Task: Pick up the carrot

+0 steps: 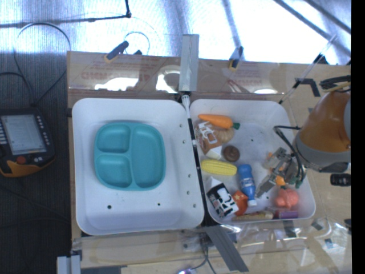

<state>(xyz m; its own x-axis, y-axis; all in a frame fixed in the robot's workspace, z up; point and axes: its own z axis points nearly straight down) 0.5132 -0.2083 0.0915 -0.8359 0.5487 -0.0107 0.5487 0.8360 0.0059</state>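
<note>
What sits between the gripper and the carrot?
In the camera view, a small brown round thing lies roughly between the gripper and the carrot.

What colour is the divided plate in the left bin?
Teal: the divided plate shows best in the camera view, lying in the left bin.

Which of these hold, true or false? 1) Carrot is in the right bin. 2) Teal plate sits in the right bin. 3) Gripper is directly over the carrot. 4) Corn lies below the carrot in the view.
1) True: the carrot lies at the far end of the right bin.
2) False: the teal plate is in the left bin.
3) False: the gripper is near the bin's right side, away from the carrot.
4) True: the corn lies below it.
</note>
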